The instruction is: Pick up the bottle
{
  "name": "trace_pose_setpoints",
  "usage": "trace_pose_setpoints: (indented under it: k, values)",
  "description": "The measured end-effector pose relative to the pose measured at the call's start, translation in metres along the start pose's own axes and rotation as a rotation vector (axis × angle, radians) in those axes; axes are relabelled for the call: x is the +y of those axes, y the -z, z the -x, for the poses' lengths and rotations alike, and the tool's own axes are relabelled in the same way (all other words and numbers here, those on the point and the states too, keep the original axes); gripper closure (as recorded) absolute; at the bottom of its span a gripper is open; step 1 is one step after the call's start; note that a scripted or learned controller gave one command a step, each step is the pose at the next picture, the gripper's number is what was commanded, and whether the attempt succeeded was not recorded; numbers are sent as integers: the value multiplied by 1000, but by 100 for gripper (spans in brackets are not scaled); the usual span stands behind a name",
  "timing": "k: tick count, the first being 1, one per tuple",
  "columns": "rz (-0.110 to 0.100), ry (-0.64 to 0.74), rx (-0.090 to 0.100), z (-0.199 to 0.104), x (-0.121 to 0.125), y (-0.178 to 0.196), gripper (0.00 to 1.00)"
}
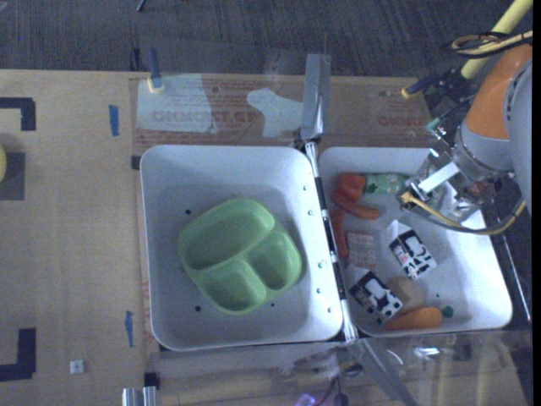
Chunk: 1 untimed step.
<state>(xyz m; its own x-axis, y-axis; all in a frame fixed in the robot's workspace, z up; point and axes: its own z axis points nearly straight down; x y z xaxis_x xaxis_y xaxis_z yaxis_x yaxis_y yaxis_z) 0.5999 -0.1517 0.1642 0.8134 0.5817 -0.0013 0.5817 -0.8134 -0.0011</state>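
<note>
A green plate [240,255] lies in the left bin [161,176], the bottle [382,183] rests at the far side of the right bin [494,299], and my gripper [423,189] hovers just right of it, its state unclear.

We see the pale green bottle [385,183] with an orange-red cap lying on its side near the right bin's [473,311] far edge.

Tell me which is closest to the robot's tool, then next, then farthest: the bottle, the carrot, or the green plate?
From the tool, in the camera view:
1. Bottle, just left of it, at the right bin's top.
2. Carrot, at that bin's bottom edge.
3. Green divided plate, over in the left bin.
</note>
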Motion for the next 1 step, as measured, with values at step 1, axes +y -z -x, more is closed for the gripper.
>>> trace_pose_setpoints:
  k: [1]
  values:
    - [22, -137, 17, 30, -46, -52, 0]
